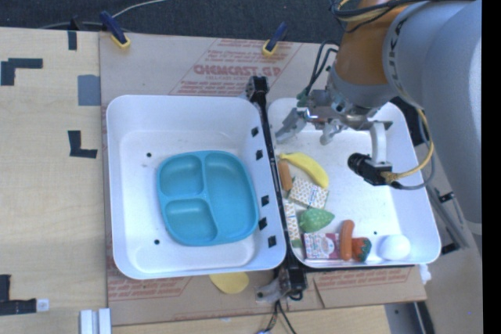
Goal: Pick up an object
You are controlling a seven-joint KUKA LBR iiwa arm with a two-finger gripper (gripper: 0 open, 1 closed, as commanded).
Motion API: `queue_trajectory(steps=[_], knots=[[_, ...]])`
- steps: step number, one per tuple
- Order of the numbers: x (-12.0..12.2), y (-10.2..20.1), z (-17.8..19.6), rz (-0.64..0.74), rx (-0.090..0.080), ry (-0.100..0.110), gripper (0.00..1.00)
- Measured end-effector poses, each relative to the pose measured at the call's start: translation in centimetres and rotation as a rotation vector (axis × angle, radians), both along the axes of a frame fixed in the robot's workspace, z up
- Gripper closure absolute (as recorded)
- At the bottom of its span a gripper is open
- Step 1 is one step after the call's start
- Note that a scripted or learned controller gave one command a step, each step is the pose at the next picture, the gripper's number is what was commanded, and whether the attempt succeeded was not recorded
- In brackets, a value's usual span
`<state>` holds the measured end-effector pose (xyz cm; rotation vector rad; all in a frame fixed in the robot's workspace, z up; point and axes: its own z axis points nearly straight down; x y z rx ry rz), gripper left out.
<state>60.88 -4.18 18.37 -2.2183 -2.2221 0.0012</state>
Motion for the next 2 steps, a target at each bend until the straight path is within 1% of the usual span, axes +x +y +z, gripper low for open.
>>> queue_trajectory(steps=[1, 2], knots=[[-0.8, 0.8, 0.0, -0.001, -0.001, 0.000, 0.00], [0.9, -1.3, 0.0, -0.001, -0.001, 0.000, 0.00]])
